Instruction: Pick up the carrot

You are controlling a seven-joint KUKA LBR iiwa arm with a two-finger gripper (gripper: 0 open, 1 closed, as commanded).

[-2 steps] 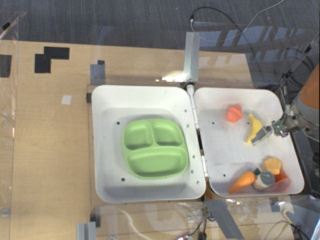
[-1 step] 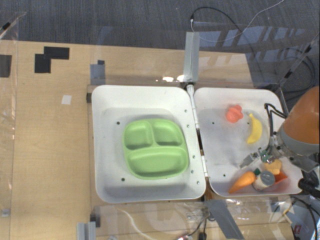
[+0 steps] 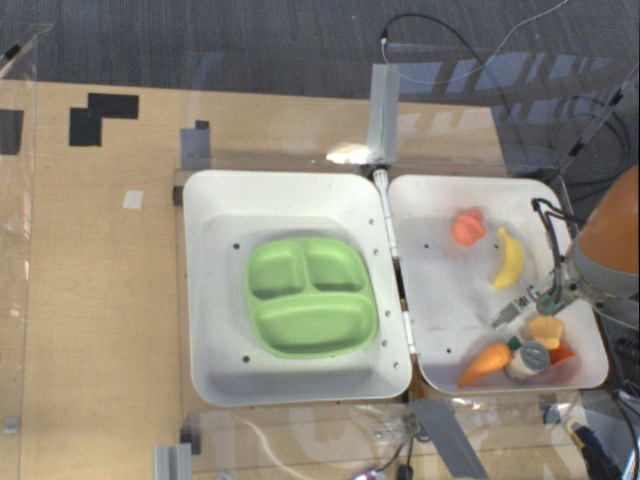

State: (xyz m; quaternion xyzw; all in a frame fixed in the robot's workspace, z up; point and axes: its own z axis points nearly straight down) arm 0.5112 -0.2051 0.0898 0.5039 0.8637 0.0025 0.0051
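Note:
The orange carrot (image 3: 485, 362) lies tilted near the front edge of the right bin (image 3: 430, 298), its thick end toward a small grey-topped item (image 3: 527, 360). My gripper (image 3: 510, 311) reaches in from the right and sits just above and to the right of the carrot, apart from it. Nothing shows in its grasp. The arm's orange band (image 3: 612, 230) is at the view's right edge.
A yellow banana (image 3: 509, 258) and a pink-orange round fruit (image 3: 467, 227) lie toward the back of the right bin. A yellow-orange piece (image 3: 546, 329) and a red item (image 3: 562, 354) crowd the front right corner. The left bin (image 3: 210, 268) holds a green divided plate (image 3: 310, 296).

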